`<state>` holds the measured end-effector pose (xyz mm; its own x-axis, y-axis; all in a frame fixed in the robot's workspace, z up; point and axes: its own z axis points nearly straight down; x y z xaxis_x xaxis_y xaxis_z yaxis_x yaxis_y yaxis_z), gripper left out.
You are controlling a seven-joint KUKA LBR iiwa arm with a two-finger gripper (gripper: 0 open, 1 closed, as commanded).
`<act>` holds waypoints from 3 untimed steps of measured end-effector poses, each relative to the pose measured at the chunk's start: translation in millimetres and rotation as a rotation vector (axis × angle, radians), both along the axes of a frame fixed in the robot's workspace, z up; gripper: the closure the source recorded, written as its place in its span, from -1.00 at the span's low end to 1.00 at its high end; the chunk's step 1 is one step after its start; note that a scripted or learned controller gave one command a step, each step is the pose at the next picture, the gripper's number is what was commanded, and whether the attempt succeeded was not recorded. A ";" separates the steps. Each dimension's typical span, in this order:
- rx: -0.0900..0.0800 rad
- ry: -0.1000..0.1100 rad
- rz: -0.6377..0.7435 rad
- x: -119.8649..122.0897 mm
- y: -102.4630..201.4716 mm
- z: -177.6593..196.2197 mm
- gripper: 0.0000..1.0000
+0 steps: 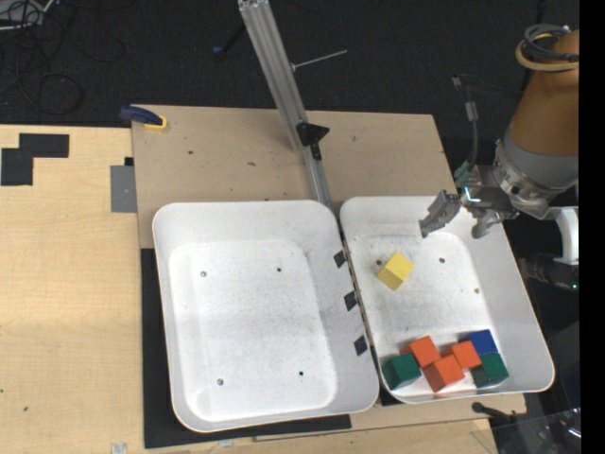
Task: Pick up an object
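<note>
A yellow block (pixel 395 270) lies alone near the middle of the right bin (pixel 529 310). In that bin's near corner sits a cluster of blocks: three orange blocks (pixel 444 359), two green blocks (pixel 404 371) and a blue block (pixel 483 340). My gripper (pixel 461 213) hangs over the far edge of the right bin, up and to the right of the yellow block. Its two fingers stand apart, open, with nothing between them.
The left bin (pixel 248 310) lies beside the right one, joined by black clips (pixel 348 299). A slanted aluminium rail (pixel 281 74) rises behind the bins. A blue and yellow clamp (pixel 144 116) sits at the bench's far left corner.
</note>
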<state>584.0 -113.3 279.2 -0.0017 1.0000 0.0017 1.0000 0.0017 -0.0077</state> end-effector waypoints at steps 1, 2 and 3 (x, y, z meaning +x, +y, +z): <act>-0.001 -0.005 -0.003 0.5 -1.1 2.3 -1.00; 0.000 0.001 -0.005 -5.3 7.0 -55.0 -1.00; 0.000 0.001 -0.003 -4.0 5.8 -99.4 -1.00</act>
